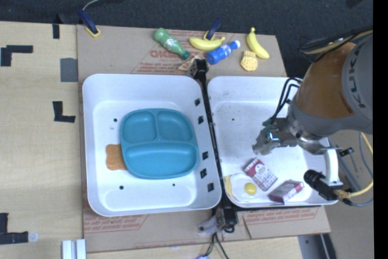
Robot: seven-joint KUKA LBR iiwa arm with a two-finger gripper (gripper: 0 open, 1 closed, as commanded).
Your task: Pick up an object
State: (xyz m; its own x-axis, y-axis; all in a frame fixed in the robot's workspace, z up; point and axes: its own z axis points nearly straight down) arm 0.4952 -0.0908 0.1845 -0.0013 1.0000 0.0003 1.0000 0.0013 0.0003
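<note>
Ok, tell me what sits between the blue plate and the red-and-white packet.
In the camera view, the black divider where the two bins meet lies between the blue plate and the red-and-white packet, then bare white floor of the right bin.

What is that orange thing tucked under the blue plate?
An orange-brown flat piece pokes out from beneath the blue plate at its left edge. The plate covers the rest, so its full shape stays hidden.

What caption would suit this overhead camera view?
Robot claw hovers over the right bin above small packets; blue divided plate fills the left bin.
</note>
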